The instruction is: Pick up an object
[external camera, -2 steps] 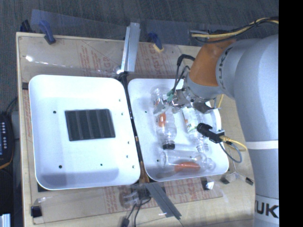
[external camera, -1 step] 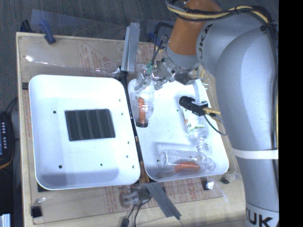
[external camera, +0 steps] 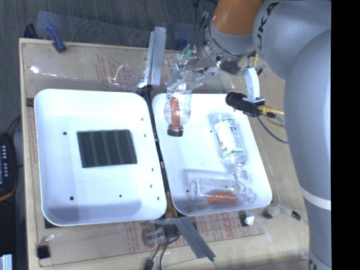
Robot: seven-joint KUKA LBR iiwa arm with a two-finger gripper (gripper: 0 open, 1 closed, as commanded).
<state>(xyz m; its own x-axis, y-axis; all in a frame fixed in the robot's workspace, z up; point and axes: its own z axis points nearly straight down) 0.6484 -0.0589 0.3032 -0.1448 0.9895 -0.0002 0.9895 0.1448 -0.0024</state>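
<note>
1. In the camera view, the grey arm (external camera: 292, 44) with the orange band comes in from the right, and its gripper (external camera: 188, 66) hangs over the far edge of the right bin (external camera: 264, 167).
2. A small clear bottle with a dark cap (external camera: 175, 112) hangs just below the jaws. Its long axis is nearly upright in the picture; the dark cap points down toward the near side, and the other end goes up into the jaws. The jaws seem to be closed on its upper end, but the clear plastic there is hard to read.
3. A clear bottle with a white label (external camera: 229, 139) lies in the right bin, its long axis from far to near, slightly tilted.
4. A second clear bottle with an orange part inside (external camera: 220, 192) lies near the front wall of this bin, its long axis from left to right.
5. The left bin (external camera: 50, 167) has a dark ribbed rectangle (external camera: 107, 148) on its floor.
6. Both bins stand side by side on the desk (external camera: 84, 66).
</note>
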